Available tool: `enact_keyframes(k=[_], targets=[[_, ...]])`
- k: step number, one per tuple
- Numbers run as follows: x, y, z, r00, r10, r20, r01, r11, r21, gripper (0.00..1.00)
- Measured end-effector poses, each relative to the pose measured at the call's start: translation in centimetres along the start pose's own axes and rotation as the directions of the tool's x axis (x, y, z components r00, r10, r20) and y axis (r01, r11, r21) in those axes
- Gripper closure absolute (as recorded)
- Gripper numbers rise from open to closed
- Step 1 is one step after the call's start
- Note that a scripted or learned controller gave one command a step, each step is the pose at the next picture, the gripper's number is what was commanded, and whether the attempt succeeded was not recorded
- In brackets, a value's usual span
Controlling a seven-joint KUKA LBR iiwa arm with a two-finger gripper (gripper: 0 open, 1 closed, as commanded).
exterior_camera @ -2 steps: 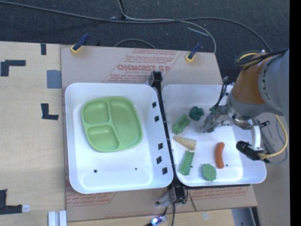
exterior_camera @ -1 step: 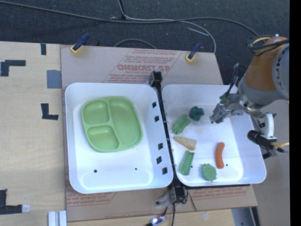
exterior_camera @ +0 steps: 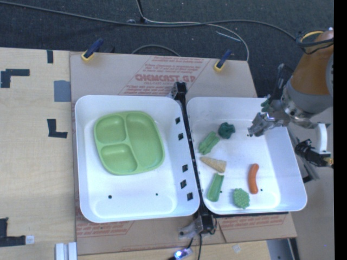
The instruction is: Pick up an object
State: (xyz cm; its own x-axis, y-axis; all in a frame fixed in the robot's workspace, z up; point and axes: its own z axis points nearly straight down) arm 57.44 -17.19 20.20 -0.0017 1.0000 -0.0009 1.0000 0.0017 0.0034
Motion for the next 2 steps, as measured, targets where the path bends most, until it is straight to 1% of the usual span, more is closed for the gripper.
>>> enact_keyframes(k=[1, 2], targets=[[0.0, 0.1, -3.0, 1.0, 0.0, 0.0, 0.0, 1.0, 0.002, 1.0], [6.0, 1.0, -3.7, 1.0, -0.006, -0.003, 0.006, 1.0, 0.003, 1.0]])
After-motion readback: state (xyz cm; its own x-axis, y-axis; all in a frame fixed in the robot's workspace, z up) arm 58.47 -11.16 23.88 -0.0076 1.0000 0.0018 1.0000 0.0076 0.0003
